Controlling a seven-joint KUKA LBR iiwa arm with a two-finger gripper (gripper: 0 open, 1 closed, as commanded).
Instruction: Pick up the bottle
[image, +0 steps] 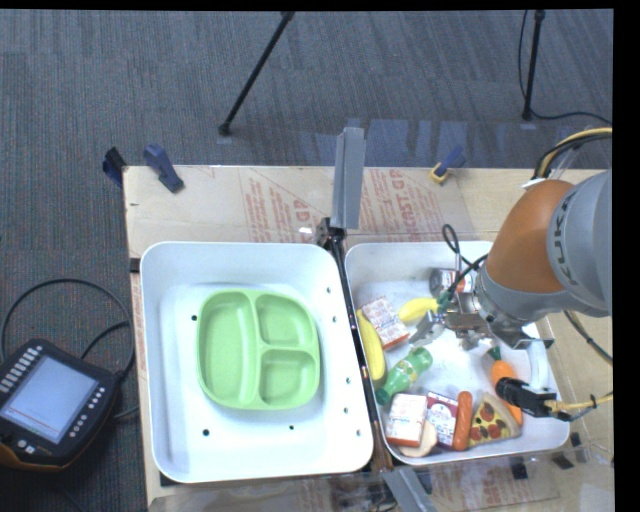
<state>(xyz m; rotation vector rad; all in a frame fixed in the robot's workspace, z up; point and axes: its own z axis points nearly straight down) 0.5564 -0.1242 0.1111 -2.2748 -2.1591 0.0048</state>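
Note:
The bottle (406, 369) is small and green. It lies on its side in the right bin (400, 252), left of centre, with its cap end pointing to the lower left. My gripper (449, 325) hangs low over the same bin, just above and to the right of the bottle's upper end. The grey wrist and orange band (525, 250) hide much of the gripper. Nothing can be seen held in it.
Around the bottle lie a banana (370, 346), a red-and-white carton (384, 322), a yellow piece (417, 308), two small boxes (407, 419), a sausage (462, 418), a pizza slice (491, 421) and a carrot (506, 384). The left bin (170, 300) holds a green divided plate (260, 348).

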